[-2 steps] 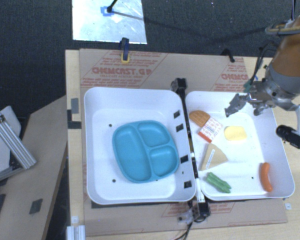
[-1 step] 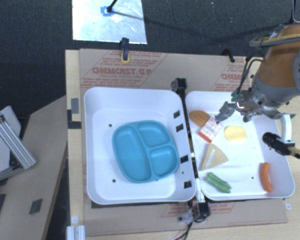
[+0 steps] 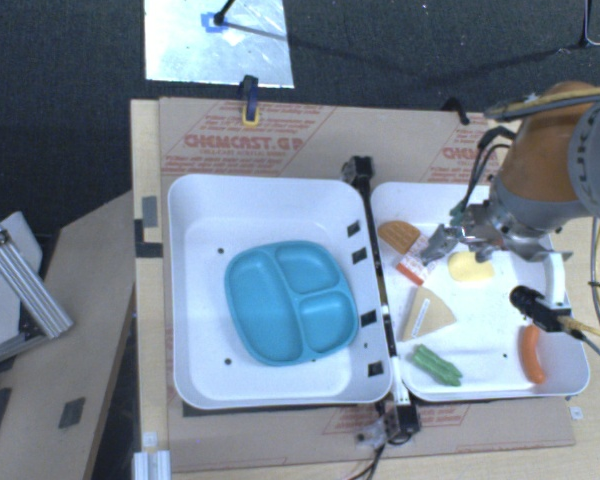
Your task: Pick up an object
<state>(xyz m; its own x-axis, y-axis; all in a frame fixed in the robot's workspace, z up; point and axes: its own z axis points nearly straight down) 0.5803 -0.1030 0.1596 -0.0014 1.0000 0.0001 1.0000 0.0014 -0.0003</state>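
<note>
Hand low in the right bin, among the toy foods, holding nothing that can be seen.

The blue divided plate (image 3: 288, 301) fills the left bin (image 3: 195, 218). In the right bin (image 3: 570, 373), the bread piece (image 3: 400, 235) lies left of the hand (image 3: 442, 245), the yellow lump (image 3: 471, 266) just right of it and nearest, with open floor beyond. Whether the hand's fingers are apart I cannot tell.

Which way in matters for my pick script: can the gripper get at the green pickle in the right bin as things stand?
Probably yes. The green pickle lies alone near the bin's front edge, apart from the cheese wedge, with open space above it; the gripper hovers farther back.
</note>
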